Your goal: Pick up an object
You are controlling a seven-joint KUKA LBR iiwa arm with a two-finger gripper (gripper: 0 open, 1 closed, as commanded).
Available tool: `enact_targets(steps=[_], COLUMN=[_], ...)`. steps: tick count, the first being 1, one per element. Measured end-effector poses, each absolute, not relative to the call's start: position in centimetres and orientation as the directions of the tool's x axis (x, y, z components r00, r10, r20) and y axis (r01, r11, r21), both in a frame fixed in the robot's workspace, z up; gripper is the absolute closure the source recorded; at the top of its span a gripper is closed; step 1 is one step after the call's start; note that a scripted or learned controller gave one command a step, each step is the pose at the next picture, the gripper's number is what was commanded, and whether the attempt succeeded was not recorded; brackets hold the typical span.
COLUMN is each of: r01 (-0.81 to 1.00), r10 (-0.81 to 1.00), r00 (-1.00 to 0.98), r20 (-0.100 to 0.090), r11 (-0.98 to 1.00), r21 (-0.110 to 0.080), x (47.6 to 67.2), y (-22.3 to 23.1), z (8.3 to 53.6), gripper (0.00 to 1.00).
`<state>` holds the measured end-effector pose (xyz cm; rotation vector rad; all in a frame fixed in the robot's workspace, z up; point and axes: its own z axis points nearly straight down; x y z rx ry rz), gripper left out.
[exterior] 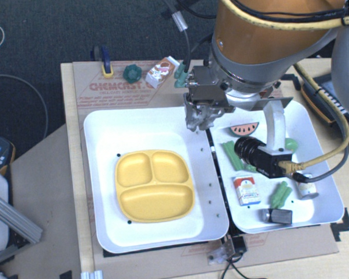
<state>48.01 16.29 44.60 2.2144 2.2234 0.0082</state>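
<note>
My gripper (pixel 198 118) hangs over the seam between the two white bins, near their far edge, below the grey wrist and orange band. The right bin (pixel 324 213) holds a watermelon slice toy (pixel 244 128), a green stick (pixel 233 155), another green piece (pixel 280 193), a red and white carton (pixel 245 190), a dark grey block (pixel 277 216) and a small silver piece (pixel 306 189). The left bin (pixel 100 169) holds a yellow divided plate (pixel 155 185). Nothing shows in the gripper's grasp.
A black cylindrical unit (pixel 259 155) on a white bracket hangs from the arm over the right bin, hiding part of it. On the cardboard behind the bins lie a blue and yellow clamp (pixel 105 61), a teal object (pixel 132 72) and a small box (pixel 160 72).
</note>
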Motion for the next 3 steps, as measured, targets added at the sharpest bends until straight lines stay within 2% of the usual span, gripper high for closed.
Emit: enact_targets(steps=[2, 3], r01=[1.000, 1.000], r10=[1.000, 1.000], r00=[-0.007, 0.003], r20=[0.002, -0.005], r11=[0.007, -0.003], r21=[0.012, -0.015], x=[48.1, 47.8], y=[16.4, 15.7], z=[46.7, 33.4], gripper=[1.00, 1.00])
